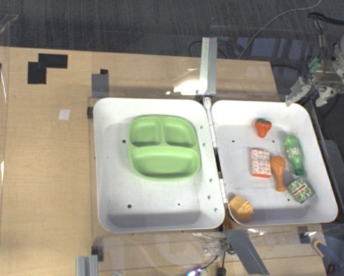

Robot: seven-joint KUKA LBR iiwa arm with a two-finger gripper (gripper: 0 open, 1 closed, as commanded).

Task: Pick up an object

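- From my remote seat I count six small things in the right bin [317,132]: one strawberry [263,127], one green bottle [294,153], one red and white carton [260,163], one orange drumstick [279,172], one green box [300,190] and one tan bread piece [241,207].
- The green bottle lies on its side, its long axis running roughly top to bottom of the camera view, leaning slightly rightward toward the near end.
- The orange drumstick lies just beside the carton, long axis also near-vertical in the view, with its fat end up and its thin end pointing down toward the green box.
- The red and white carton lies flat, its longer side running up and down the view.
- The strawberry sits apart near the far side of the bin, its green top pointing away from me.
- The bread piece rests in the near left corner of the right bin, against the wall.
- The left bin [111,154] holds one green divided tray [163,147], with two small compartments at the far side and one wide one nearer.
- The pincer [308,89] hovers over the far right corner of the right bin, well apart from every object; I see nothing in it, and I cannot tell how wide it stands.
- The two white bins sit side by side on a pale wooden counter [45,154], with dark carpet beyond.
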